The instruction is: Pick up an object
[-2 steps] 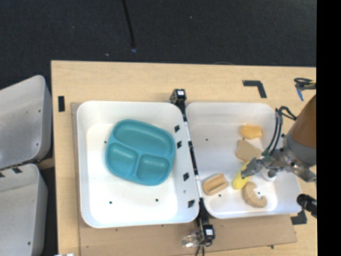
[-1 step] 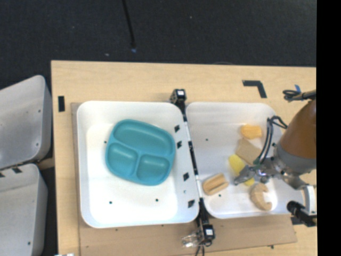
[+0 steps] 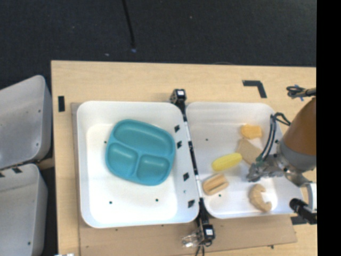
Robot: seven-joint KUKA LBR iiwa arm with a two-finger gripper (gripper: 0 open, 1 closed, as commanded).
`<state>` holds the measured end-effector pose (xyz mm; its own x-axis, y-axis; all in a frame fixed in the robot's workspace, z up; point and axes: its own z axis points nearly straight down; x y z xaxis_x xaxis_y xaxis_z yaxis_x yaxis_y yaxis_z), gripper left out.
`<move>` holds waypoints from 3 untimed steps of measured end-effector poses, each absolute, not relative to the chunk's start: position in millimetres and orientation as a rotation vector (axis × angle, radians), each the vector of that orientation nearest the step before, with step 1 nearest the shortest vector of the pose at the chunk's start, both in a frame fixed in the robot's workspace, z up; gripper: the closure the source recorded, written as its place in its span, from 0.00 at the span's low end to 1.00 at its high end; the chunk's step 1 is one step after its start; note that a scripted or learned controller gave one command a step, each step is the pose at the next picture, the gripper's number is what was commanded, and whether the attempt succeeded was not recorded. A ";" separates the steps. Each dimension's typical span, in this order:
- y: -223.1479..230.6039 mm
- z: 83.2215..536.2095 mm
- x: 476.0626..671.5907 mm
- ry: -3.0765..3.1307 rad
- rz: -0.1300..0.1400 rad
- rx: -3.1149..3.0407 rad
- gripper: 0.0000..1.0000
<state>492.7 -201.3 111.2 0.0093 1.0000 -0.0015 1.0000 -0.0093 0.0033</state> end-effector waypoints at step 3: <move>-211.8 235.6 506.4 2.225 0.002 2.213 1.00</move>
<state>506.4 -211.8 235.6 -0.0058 1.0000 -0.0017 1.0000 0.0058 0.0031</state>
